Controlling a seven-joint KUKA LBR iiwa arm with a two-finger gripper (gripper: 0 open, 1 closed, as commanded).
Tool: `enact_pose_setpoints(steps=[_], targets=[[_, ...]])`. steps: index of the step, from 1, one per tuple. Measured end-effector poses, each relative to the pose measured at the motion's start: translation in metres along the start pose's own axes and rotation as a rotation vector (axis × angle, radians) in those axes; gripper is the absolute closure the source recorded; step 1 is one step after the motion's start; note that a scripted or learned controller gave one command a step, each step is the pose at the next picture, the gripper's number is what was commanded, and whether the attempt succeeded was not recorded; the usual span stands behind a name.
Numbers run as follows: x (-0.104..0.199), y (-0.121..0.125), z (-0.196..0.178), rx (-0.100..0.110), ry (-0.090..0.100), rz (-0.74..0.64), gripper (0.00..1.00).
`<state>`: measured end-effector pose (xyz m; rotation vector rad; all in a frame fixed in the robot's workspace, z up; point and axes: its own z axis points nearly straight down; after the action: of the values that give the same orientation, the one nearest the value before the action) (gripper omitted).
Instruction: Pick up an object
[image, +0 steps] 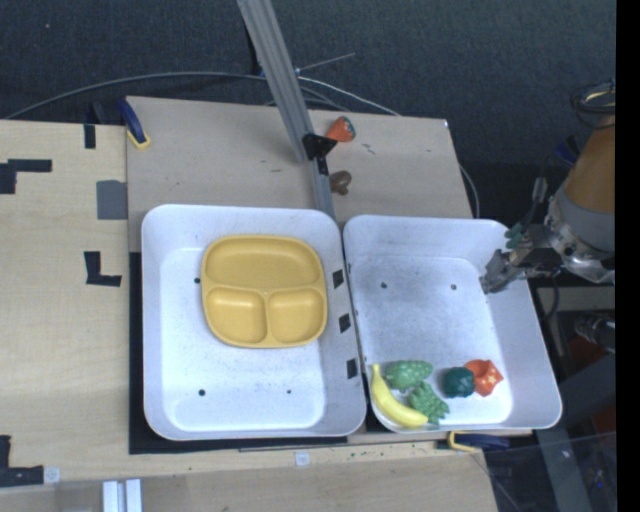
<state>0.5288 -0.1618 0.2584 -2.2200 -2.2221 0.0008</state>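
Seemingly unlabelled toys (440, 384) fill the right bin (520, 330); hand (497, 273) state unclear.

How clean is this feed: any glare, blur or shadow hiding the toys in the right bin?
Camera view: light even and soft, no glare on the right bin; the toys are small and slightly soft, with colours clear and edges fuzzy; faint shadows lie under them; the pincer at the bin's right rim looks blurred.

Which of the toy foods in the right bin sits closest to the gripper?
The red-orange toy, farthest right in the cluster at the bin's near edge. It lies most directly below the gripper; the teal piece, green pieces and banana sit farther left.
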Motion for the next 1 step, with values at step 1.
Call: enact_pose_setpoints(steps=[1], targets=[[0.0435, 0.0216, 0.0120, 0.001, 0.001, -0.005, 1.00]])
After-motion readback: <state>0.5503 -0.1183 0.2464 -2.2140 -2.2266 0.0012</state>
